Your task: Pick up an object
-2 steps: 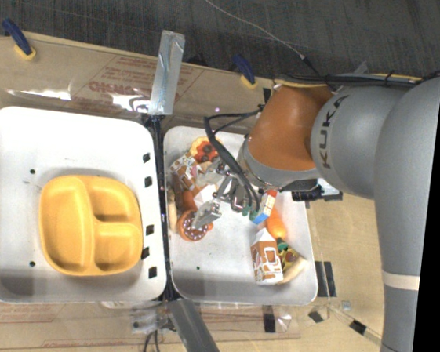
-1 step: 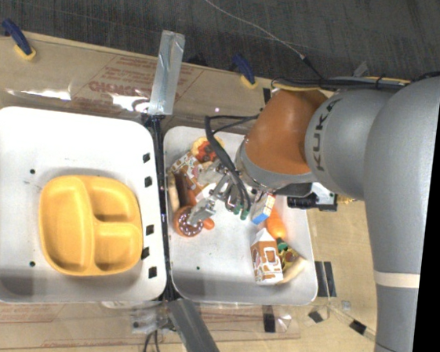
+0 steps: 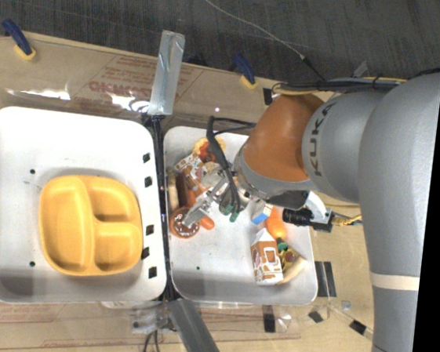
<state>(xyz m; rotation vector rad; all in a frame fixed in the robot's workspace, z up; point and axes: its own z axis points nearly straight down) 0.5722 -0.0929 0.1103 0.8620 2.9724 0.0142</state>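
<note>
Gripper (image 3: 193,214) is hovering low in right bin (image 3: 217,273) over clutter w/ can't-tell grip state; should be centring on one item.

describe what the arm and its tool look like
The arm is thick, rounded and light grey, with black KUKA lettering on its side and an orange band above the wrist. The tool is a slim metallic assembly with dark cables running along it.
</note>
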